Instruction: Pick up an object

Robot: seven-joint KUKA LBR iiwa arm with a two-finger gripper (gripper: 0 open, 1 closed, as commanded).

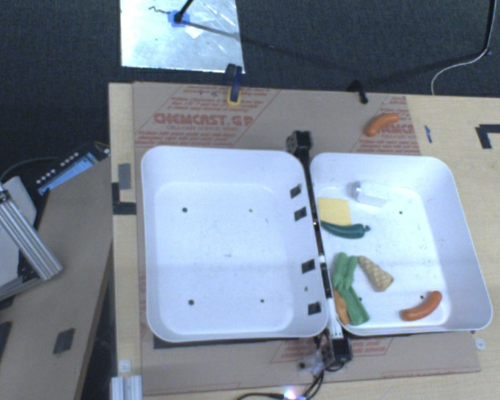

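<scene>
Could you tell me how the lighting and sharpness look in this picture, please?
In the camera view, lighting is even and soft; the white bins are bright but not blown out. The foil-like sheet at the top shows glare. Small items such as the clear piece in the right bin look slightly soft, and shadows are faint.
</scene>
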